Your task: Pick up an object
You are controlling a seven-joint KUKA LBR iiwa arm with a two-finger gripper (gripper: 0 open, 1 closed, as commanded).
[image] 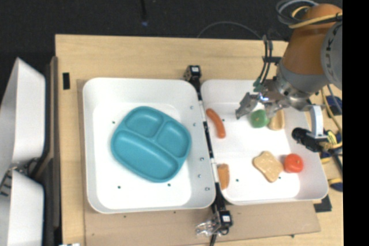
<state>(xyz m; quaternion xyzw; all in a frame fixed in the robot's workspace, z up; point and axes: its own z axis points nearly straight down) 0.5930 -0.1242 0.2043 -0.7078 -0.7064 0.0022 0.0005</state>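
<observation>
Nearest you lies the small orange piece; farther back, the gripper, jaws spread, hovers beside the green ball, so you're pre-grasp: descend and close.

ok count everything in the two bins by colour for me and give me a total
Blue: 1, the plate
Orange: 2, the sausage and the piece by the divider
Green: 1, the ball
Tan: 2, the toast and the piece beside the ball
Red: 1, the tomato
Total: 7
</observation>
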